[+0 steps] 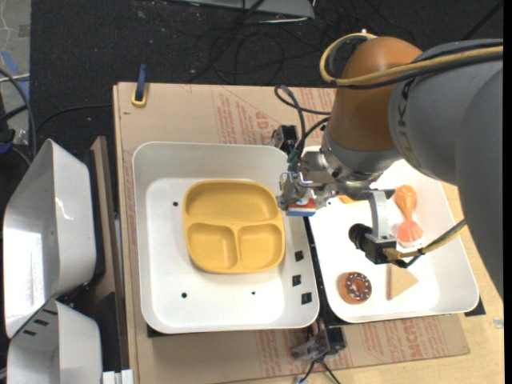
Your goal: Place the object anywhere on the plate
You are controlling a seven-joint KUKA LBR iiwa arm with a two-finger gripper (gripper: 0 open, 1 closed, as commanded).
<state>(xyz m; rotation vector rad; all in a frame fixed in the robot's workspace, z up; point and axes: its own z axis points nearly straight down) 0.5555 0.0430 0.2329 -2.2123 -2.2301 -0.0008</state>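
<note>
Red mirrored lettering on the cardboard-covered counter (240,110) is unreadable; the pincer (299,192), centre frame, grips a small blue-red object (302,208) beside the yellow compartment plate (234,225)

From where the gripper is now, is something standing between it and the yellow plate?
Nothing visible stands in the way. The gripper hangs at the right edge of the yellow plate, with a small red-and-blue thing seen at its tip, and the plate's three compartments lie bare.

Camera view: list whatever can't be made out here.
- Pincer: the wrist hides its fingers; open or shut is unclear, and whether it holds anything.
- Small red-and-blue item beneath it: too small to identify.
- Right bin: the arm covers its far part.
</note>
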